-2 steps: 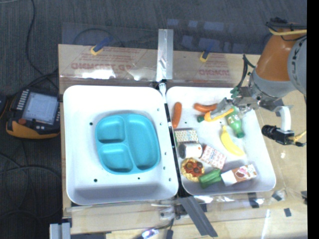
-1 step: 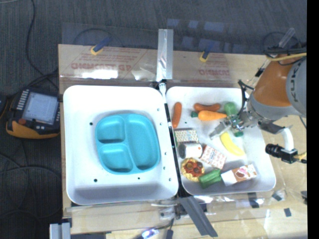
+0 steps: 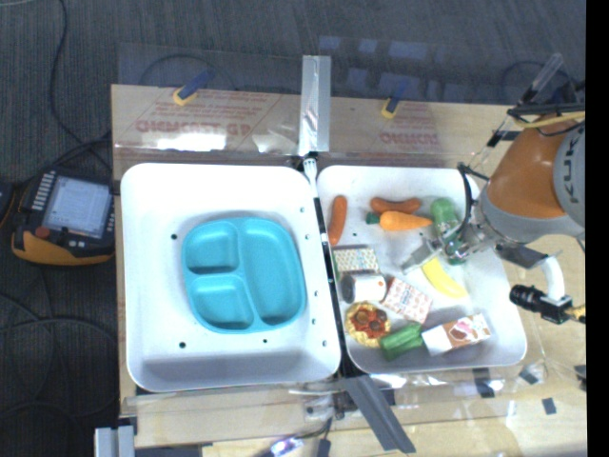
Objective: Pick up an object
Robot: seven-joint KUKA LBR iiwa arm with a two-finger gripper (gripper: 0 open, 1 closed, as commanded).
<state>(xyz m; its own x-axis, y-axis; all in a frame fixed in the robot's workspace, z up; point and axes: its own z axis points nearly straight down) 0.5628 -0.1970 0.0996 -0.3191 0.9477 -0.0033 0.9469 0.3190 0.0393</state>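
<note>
toy food items: carrot, banana, pizza and others, lying in right bin. gripper: low over bin just above banana; finger state cannot tell. left bin: blue tray.

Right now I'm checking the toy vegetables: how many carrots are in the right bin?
2. One carrot lies lengthwise by the bin's left wall; the other carrot lies crosswise near the back, below a sausage. More may hide under the arm.
</note>
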